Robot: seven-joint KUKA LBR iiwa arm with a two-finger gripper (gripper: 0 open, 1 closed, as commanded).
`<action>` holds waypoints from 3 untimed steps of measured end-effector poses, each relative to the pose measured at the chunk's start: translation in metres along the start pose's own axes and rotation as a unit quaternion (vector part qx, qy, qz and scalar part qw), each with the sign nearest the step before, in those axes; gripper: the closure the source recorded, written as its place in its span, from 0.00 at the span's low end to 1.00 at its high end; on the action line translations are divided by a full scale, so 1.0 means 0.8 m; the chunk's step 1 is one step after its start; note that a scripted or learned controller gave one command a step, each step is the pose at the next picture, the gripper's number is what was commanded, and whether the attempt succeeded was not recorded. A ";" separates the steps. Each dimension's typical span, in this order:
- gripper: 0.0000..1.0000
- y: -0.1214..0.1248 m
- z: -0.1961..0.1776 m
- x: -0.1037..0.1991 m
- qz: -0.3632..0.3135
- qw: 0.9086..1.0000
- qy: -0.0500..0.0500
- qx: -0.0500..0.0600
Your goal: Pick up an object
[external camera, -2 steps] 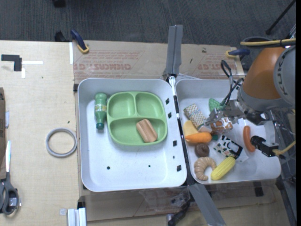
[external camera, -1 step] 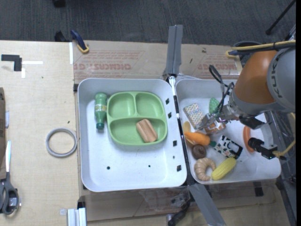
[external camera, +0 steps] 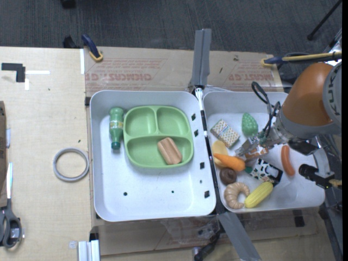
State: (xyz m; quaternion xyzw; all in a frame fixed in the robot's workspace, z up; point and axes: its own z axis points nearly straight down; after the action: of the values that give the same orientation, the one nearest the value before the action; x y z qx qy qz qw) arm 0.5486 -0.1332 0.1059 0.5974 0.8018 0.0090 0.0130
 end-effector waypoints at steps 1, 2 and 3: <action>0.00 0.031 0.002 0.017 0.125 0.992 -0.001 0.004; 0.00 -0.014 -0.001 0.041 0.055 0.998 -0.003 -0.002; 0.00 -0.015 -0.001 0.040 0.050 0.999 -0.003 -0.003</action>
State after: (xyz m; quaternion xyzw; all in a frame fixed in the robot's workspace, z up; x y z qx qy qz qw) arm 0.5280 -0.1063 0.1056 0.6367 0.7709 0.0102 0.0163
